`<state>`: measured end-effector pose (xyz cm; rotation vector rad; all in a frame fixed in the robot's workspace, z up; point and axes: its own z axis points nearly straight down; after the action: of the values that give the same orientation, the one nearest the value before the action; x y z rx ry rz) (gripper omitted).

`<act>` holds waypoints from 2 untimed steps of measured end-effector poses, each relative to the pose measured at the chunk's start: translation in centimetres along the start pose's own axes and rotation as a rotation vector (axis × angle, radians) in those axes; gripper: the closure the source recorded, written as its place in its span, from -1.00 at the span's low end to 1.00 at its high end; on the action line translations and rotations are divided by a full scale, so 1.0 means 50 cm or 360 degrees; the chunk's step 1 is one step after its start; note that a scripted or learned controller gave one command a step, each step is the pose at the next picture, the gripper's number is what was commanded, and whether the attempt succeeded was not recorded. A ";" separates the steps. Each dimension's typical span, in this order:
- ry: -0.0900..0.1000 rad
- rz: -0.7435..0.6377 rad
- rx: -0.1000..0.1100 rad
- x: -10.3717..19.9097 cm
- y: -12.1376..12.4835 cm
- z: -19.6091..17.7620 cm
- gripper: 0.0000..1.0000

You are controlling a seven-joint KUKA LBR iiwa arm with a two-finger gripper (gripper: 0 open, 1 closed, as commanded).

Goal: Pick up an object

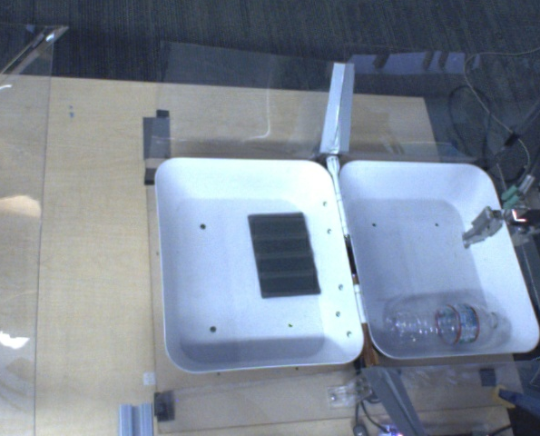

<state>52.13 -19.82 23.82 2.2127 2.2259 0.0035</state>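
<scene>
A clear plastic bottle (440, 323) lies on its side near the front wall of the right bin (415, 189). Flat in the middle of the left bin (188, 243) rests a dark ribbed rectangular pad (284, 254). My gripper (484, 226) reaches in at the right bin's right edge, above the bin floor. It is well behind and to the right of the bottle, and nothing shows in its grasp.
A vertical metal post (337, 118) stands behind the seam between the two bins. Cables and hardware (524, 143) crowd the right side behind the arm. Clear plastic sheeting (15, 243) lies over the wooden bench at the left.
</scene>
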 end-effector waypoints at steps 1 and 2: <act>0.0001 -0.0316 0.0001 -0.014 -0.008 0.220 -1.00; -0.0007 -0.0471 -0.0016 -0.006 -0.061 0.297 -1.00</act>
<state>49.16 -20.12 8.97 1.8545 2.5191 0.0089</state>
